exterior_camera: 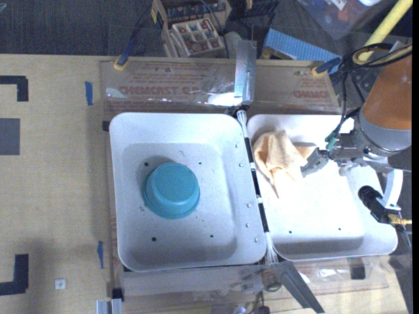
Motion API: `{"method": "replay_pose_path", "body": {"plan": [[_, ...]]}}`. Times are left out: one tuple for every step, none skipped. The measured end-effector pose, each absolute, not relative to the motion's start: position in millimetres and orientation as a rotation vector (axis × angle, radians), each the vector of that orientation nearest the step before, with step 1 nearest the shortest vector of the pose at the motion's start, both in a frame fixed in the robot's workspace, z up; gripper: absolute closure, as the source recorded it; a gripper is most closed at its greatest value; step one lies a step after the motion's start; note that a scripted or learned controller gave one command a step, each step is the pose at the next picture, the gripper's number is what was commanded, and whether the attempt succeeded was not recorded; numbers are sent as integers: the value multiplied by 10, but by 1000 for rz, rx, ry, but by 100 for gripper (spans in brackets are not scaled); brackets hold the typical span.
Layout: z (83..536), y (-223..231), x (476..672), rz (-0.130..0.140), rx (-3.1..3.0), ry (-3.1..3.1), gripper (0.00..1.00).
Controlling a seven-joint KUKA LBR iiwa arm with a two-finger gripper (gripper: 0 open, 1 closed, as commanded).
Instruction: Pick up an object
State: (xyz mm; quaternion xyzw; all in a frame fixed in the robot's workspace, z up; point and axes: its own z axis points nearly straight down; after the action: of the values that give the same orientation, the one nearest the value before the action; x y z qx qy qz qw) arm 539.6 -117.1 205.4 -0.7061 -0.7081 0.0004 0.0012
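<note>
You've got a pale wood-grain bench top (49,175) w/ black square markings (14,90) and bits of blue tape (88,93). Behind the bins, flattened brown cardboard (170,87) under shiny clear plastic. Beyond that, dark grey carpet floor (65,15) w/ a small wooden crate (190,25) and a blue ridged panel (291,44).

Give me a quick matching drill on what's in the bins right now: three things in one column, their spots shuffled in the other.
Things:
1. blue bowl
2. yellow cloth
3. gripper

Places:
A. over the right bin, at the cloth's right edge
B. upside down in the left bin
C. crumpled in the right bin's far left corner

Pairs: 1-B, 2-C, 3-A
</note>
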Motion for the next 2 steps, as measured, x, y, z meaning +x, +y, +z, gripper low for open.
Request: {"method": "replay_pose_path", "body": {"plan": [[1955,-737,6134,-2,-2135,-2308,0],[1246,-1590,6494,-2,-2174,-2275,0]]}}
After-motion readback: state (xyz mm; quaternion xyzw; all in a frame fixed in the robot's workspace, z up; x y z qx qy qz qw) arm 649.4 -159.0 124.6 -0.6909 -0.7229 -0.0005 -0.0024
